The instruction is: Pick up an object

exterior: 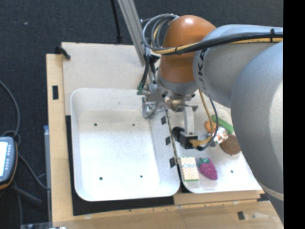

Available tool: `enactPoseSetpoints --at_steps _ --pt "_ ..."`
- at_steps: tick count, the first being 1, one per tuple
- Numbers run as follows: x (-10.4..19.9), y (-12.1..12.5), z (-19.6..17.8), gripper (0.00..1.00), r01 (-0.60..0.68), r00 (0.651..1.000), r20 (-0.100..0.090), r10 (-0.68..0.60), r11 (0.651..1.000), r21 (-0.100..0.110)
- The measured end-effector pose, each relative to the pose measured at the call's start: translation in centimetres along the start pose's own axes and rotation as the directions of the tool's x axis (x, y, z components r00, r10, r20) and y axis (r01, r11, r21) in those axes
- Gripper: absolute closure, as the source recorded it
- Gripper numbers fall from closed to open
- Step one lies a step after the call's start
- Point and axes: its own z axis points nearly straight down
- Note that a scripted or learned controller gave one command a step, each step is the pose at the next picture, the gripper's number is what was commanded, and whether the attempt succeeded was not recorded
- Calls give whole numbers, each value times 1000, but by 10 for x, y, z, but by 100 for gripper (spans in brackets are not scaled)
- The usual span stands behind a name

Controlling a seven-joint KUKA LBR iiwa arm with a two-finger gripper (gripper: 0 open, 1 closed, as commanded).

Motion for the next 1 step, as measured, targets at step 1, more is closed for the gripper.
enactPoseSetpoints --at_steps 1 --pt "-2 1 0 0 -6 1000 -1 6 1000 -1"
